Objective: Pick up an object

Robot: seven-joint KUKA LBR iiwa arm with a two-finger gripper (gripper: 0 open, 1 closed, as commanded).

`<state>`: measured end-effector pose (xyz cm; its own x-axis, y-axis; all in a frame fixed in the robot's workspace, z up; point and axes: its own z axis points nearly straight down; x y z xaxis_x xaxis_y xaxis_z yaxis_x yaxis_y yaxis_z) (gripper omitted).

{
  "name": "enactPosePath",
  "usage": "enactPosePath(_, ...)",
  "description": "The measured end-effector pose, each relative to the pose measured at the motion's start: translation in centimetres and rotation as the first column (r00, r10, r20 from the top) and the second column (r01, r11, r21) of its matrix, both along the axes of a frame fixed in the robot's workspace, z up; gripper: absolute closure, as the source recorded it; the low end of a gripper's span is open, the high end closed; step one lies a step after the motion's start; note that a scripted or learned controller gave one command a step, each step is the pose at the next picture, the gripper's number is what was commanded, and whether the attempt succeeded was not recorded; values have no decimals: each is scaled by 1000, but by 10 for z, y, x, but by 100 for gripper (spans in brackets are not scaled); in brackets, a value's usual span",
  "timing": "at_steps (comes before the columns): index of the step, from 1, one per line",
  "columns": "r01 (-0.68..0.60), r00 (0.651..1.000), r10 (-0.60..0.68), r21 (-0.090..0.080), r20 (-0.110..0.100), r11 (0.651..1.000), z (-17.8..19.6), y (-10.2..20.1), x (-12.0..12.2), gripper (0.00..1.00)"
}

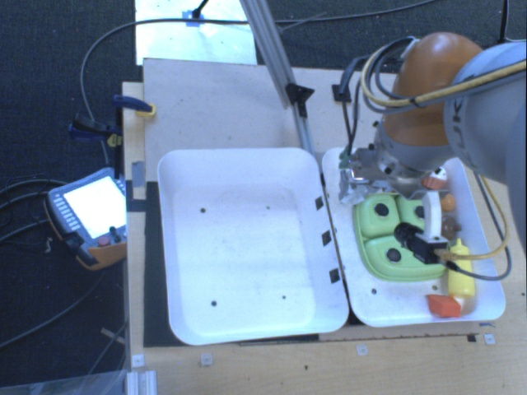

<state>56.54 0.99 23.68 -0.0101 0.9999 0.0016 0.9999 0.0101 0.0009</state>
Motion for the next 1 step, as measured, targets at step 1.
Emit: enactPosePath(1,0,1000,0,0,2,1000,6,53,7,100)
